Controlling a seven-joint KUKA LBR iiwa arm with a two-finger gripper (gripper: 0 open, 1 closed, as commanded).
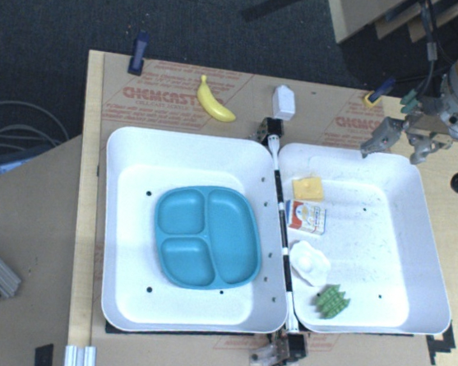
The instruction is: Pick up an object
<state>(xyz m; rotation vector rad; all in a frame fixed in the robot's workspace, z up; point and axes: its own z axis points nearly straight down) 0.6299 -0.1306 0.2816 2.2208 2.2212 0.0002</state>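
Tool [400, 144] hangs at upper right above the right bin's [420, 243] far rim, fingers apart and gripping nothing, while yellow block [308, 188], small carton [307, 218], white lump [311, 263] and green toy [331, 302] lie along that bin's left side.

Arm parked up at 2 o'clock

Grey arm comes in from the right edge, orange band visible above the wrist, gripper [399, 147] pointing down-left with its jaws spread apart and nothing between them.
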